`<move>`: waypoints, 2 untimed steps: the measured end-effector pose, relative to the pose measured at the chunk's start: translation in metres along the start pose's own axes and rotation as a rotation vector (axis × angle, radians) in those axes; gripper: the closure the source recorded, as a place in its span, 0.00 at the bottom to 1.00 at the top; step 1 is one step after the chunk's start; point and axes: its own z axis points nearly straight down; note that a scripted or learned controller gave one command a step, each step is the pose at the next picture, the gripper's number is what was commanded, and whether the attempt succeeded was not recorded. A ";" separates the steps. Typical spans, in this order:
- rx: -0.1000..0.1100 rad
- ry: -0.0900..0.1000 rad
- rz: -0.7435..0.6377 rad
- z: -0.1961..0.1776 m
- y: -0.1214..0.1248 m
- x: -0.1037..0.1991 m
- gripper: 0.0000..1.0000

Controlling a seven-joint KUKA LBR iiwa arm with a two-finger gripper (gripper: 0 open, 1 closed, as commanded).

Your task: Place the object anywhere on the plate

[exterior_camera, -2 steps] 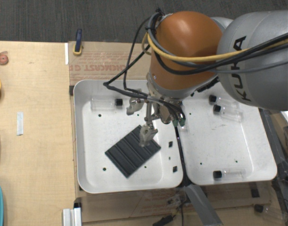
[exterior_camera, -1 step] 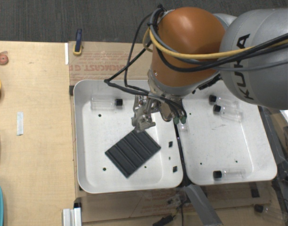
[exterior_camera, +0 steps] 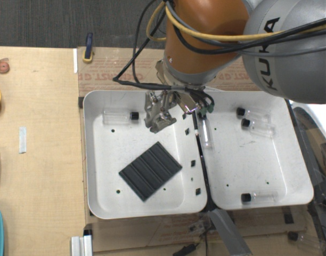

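The gripper (exterior_camera: 159, 119) hangs at twelve o'clock in the left bin (exterior_camera: 99, 196); whether its jaws are spread cannot be told. The dark ribbed plate (exterior_camera: 151, 170) lies flat at six o'clock. The object to place cannot be identified.

The scene is evenly and brightly lit from overhead, with no harsh contrast. The two white bins (exterior_camera: 99, 196) reflect the light strongly, their floors nearly washed out. The dark ridged plate (exterior_camera: 151, 170) stays crisp and throws almost no shadow. The arm (exterior_camera: 205, 31), close to the lens, looks slightly soft, with a broad sheen on its orange band. The far right turns overexposed.
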 end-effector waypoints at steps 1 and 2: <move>-0.001 0.004 -0.095 0.047 -0.077 0.062 1.00; -0.001 0.003 -0.094 0.047 -0.077 0.062 0.00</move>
